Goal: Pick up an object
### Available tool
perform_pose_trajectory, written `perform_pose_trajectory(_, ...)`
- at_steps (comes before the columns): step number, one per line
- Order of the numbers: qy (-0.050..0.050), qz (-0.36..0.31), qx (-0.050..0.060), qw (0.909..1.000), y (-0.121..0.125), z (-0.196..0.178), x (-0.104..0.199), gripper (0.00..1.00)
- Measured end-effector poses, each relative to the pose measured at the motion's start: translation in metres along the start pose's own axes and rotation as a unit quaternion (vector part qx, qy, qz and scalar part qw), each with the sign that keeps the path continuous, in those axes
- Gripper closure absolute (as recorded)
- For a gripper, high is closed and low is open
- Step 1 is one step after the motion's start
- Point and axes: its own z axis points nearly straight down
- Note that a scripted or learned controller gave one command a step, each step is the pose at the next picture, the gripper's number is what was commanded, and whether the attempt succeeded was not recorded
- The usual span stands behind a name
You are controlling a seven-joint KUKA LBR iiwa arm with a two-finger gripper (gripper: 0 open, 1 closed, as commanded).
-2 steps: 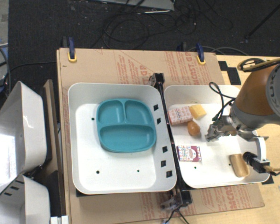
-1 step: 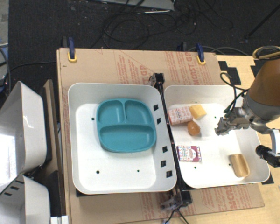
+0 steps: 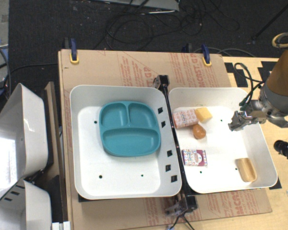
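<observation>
Left bin (image 3: pixel 84 143), centre-left of frame: a teal divided plate (image 3: pixel 130 129) lies flat in its upper middle, three compartments, nothing in them.

Right bin (image 3: pixel 259 143), centre-right of frame. Near its upper left corner, a pink-and-white packet (image 3: pixel 185 117), touching a yellow block (image 3: pixel 204 114) on its right. Just below these, a small orange round piece (image 3: pixel 198 131). Lower down, close to the bin's left wall, a flat purple-and-white packet (image 3: pixel 194 157). Lower right corner: a tan bread-like roll (image 3: pixel 246 169), well apart from the rest.

Right edge of frame: the arm reaches in, gripper (image 3: pixel 236 123) over the upper right part of the right bin. Cannot tell how the tool is set; nothing visible in it. It sits apart from every object.
</observation>
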Motion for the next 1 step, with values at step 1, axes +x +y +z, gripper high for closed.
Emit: perform_pose_trajectory(1, 0.001, -0.002, 0.002, 1.0000, 0.0109, 0.0023, 0.0524, 1.00)
